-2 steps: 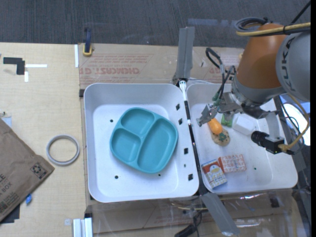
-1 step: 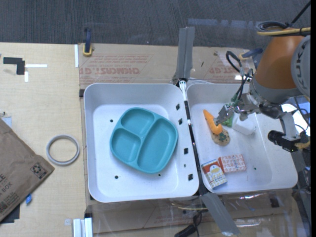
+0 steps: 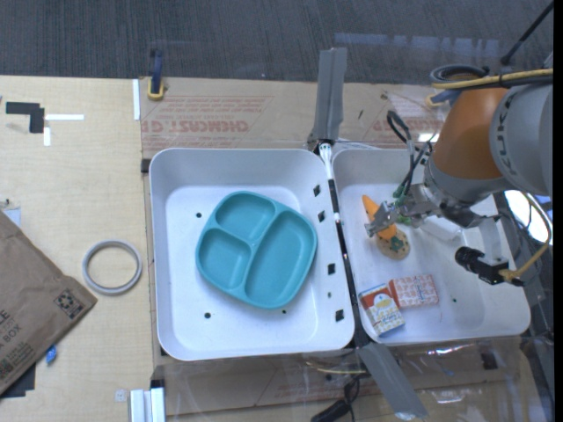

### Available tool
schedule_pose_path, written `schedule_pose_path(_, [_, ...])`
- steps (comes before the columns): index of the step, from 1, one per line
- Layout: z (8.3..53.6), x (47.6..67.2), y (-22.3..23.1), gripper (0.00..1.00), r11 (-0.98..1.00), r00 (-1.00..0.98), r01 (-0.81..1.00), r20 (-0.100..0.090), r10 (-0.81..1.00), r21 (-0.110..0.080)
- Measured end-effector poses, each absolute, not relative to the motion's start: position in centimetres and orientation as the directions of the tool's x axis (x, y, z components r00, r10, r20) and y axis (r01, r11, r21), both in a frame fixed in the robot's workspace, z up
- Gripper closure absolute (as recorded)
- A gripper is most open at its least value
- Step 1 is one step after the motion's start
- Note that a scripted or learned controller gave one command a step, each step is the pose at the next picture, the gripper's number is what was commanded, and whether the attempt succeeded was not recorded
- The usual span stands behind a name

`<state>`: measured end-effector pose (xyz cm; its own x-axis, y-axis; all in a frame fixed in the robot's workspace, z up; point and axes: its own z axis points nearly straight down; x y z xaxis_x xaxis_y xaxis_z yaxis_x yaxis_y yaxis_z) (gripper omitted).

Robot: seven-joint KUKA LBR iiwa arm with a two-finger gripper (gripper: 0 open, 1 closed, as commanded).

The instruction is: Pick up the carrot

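On the pale wood worktop (image 3: 70, 192): two glossy white bins, cardboard with mirrored print beneath. Left bin (image 3: 167, 236) holds teal three-compartment plate (image 3: 257, 249). Right bin (image 3: 493, 310): orange carrot (image 3: 370, 206) near left wall, claw (image 3: 385, 227) just beside it; finger spacing indiscernible. Printed packets (image 3: 398, 300) nearer front.

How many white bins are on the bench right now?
2. The left bin holds a blue plate; the right bin holds the carrot and a snack packet.
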<state>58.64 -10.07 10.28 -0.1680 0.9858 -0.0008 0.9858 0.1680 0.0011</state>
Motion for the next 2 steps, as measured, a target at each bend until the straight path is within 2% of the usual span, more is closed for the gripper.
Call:
schedule_pose_path(1, [17.5, 59.3, -16.3, 0.00, -0.003, 0.003, 1.000, -0.001, 1.000, -0.001])
schedule_pose_path(2, [9.1, 59.1, -10.3, 0.00, 0.121, -0.121, 0.993, 0.000, 0.993, -0.001])
